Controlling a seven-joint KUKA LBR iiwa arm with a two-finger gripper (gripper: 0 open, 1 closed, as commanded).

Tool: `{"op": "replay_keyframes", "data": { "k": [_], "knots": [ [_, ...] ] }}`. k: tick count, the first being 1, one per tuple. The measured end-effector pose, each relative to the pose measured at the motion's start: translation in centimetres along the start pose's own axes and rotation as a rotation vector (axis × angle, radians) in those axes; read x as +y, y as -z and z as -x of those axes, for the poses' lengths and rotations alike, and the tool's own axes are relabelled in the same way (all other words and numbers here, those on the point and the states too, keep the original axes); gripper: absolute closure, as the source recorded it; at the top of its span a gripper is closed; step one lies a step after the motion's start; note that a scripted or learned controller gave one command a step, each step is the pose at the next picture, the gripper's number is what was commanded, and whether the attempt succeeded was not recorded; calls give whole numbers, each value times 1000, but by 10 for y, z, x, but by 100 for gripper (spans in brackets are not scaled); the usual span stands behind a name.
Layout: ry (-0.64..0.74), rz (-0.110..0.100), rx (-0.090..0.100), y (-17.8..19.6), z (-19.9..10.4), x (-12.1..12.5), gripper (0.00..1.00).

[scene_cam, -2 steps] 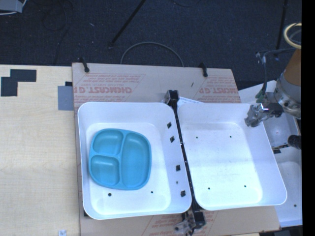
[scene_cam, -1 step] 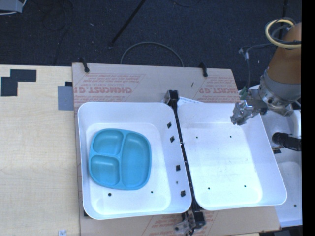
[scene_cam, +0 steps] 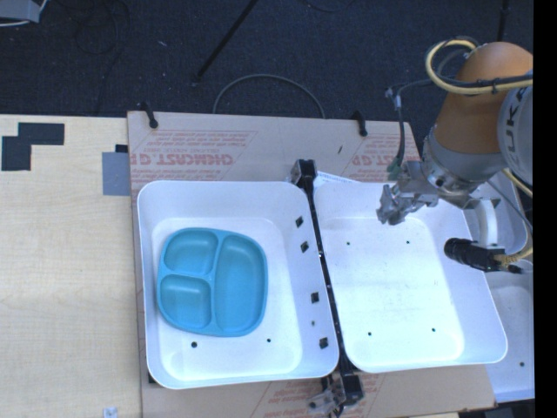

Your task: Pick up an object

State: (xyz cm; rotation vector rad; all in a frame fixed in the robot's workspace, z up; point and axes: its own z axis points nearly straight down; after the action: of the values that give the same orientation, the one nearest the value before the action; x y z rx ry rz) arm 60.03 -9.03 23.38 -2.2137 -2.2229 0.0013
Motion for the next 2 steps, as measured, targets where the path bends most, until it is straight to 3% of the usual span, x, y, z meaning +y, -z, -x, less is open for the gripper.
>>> {"op": "replay_keyframes", "data": {
  "k": [2],
  "knots": [
    [1, 1, 0, -5, -112, 6, 100]
  ]
}}
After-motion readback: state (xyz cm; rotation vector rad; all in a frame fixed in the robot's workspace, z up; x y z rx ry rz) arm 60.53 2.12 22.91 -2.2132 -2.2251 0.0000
